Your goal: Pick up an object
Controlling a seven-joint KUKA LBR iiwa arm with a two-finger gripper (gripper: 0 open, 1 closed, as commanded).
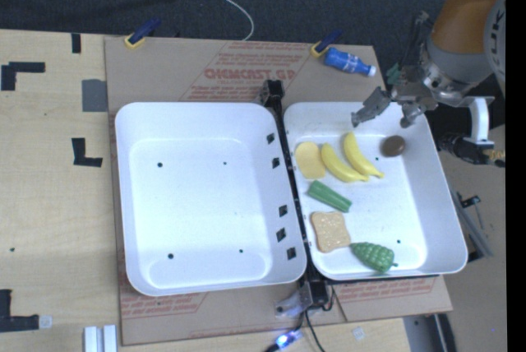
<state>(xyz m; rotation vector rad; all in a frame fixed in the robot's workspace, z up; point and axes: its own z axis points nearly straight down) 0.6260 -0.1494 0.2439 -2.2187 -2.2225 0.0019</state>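
Observation:
My gripper (386, 113) hangs over the back of the right bin (436, 202), fingers spread open with nothing between them. Below it in that bin lie two yellow bananas (349, 161), a pale yellow piece (309, 160), a green stick-shaped item (329, 196), a tan toast slice (330, 230), a bumpy green fruit (374, 256) and a small brown round item (393, 146). The brown item lies just under the right fingertip. The bananas sit a little in front of the left fingertip.
The left bin (131, 178) stands beside the right one, with black clips along the shared rim. A blue bottle (348, 62) lies on the cardboard behind the right bin. A white cable (234, 1) trails at the back.

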